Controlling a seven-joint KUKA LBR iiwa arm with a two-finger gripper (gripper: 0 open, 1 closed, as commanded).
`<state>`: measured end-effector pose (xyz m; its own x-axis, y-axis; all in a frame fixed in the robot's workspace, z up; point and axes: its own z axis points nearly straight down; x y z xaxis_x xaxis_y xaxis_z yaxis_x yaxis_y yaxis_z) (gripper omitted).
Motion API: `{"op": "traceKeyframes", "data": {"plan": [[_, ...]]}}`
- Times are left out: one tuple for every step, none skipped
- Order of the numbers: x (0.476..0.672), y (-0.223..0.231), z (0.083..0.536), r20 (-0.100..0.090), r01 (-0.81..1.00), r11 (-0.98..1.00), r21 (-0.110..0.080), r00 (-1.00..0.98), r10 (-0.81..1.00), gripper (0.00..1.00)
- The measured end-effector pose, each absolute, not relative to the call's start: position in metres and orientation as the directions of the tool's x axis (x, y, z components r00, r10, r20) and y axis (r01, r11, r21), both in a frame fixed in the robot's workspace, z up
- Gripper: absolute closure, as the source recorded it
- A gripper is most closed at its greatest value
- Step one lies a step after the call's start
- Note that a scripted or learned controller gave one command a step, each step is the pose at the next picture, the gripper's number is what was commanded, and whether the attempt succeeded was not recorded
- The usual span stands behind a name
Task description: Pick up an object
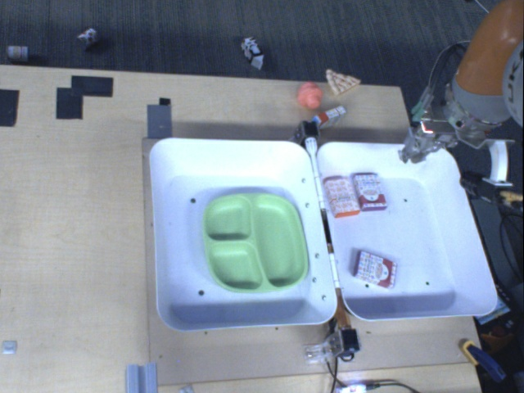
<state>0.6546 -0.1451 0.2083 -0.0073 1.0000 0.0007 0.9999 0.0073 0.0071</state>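
Note:
Three small red-and-white packets lie in the right bin (442, 228): one packet (340, 196) and a second packet (369, 191) side by side near the bin's upper left, a third packet (374, 268) lower down. My gripper (415, 151) hangs at the right bin's far right corner, well away from the packets. Nothing shows between its fingers. A green divided plate (254, 240) rests in the left bin (176, 219).
Beyond the bins on the bench lie a pink ball (309, 95), a pizza-slice toy (342, 81) and a small marker-like item (331, 116). Black cables run along the right side. Small bits lie on the dark carpet at the top.

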Motion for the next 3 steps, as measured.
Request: {"op": "traceKeyframes", "data": {"plan": [[0.655, -0.146, 0.219, -0.002, 1.000, 0.012, 0.010, -0.012, 1.000, 1.00], [0.656, -0.145, 0.231, -0.003, 1.000, 0.019, 0.014, -0.018, 1.000, 1.00], [0.610, -0.056, 0.242, 0.002, 1.000, 0.006, 0.003, -0.006, 1.000, 1.00]]}}
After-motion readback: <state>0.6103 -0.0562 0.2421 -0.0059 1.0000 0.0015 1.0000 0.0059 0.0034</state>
